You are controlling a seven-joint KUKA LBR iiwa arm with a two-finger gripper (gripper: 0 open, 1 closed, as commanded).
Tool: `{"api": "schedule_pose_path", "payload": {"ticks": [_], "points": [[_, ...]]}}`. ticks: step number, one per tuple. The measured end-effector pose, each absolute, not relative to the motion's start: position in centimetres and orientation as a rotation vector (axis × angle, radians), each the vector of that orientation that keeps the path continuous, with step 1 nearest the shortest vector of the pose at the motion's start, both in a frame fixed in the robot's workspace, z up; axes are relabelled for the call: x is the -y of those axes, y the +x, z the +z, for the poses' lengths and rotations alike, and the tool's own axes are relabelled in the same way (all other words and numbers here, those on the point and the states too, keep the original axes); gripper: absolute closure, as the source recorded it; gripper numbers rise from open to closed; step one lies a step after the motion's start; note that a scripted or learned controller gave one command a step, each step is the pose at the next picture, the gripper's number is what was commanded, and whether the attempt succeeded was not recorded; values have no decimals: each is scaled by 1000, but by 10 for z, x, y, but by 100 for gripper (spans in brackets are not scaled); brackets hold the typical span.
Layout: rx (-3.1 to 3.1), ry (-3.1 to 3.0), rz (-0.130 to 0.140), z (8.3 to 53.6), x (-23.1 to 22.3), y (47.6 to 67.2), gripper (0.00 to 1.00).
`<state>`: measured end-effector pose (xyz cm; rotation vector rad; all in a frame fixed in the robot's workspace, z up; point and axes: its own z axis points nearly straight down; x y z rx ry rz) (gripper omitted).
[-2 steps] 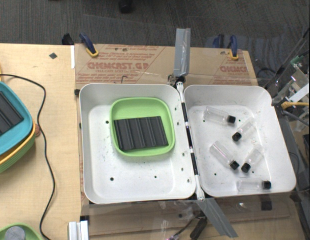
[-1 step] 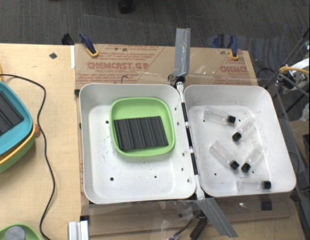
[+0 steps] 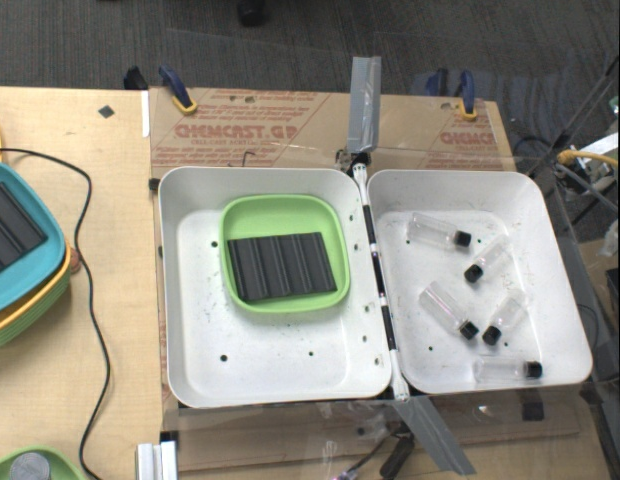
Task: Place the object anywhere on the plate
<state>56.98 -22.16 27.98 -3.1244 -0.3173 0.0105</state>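
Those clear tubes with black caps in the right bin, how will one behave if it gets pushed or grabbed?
Each clear tube lies on its side and looks round, so it would probably roll when nudged. Its smooth, see-through wall likely makes it slippery to pinch. It looks empty, so probably light.

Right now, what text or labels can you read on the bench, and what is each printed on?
"CHEMCAST GP", or close to it, in red on the brown paper-faced sheet behind the bins.
The same red print repeats at the sheet's right end, cut off and blurred.
The clear vials carry no readable marking.

left bin [image 3: 190, 358]: green plate [image 3: 284, 254] carrying a dark ribbed slab [image 3: 282, 266]
right bin [image 3: 550, 268]: five clear black-capped vials [image 3: 448, 311], scattered
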Motion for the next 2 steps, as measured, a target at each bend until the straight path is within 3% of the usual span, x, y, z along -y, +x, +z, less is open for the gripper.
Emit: {"api": "schedule_pose_path", "payload": {"ticks": [2], "points": [[313,-3125,8,267,222,553,0]]}}
